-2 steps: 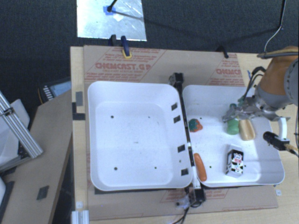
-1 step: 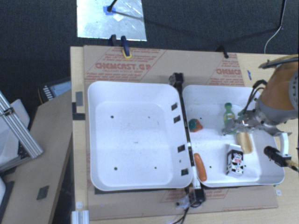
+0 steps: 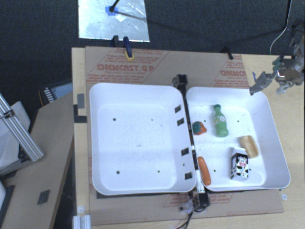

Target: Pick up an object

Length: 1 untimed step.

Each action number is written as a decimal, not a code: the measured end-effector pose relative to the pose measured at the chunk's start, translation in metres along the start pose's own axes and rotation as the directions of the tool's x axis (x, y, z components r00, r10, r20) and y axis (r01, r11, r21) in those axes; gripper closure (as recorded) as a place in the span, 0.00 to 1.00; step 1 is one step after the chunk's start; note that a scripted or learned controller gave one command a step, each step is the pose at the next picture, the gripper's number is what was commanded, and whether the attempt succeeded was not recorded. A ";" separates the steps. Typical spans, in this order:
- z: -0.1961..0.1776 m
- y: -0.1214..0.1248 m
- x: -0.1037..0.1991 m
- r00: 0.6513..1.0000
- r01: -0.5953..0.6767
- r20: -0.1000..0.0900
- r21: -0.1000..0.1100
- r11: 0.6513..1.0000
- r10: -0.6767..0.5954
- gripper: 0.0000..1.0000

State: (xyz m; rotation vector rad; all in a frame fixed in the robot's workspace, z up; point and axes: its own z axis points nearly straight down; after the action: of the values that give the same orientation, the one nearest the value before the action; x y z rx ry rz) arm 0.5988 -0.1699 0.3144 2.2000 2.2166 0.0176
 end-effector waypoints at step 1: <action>0.000 -0.002 -0.001 1.000 0.001 -0.002 0.013 1.000 -0.001 1.00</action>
State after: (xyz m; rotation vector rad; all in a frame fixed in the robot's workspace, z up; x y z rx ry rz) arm 0.5969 -0.1707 0.3147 2.2067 2.2254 0.0057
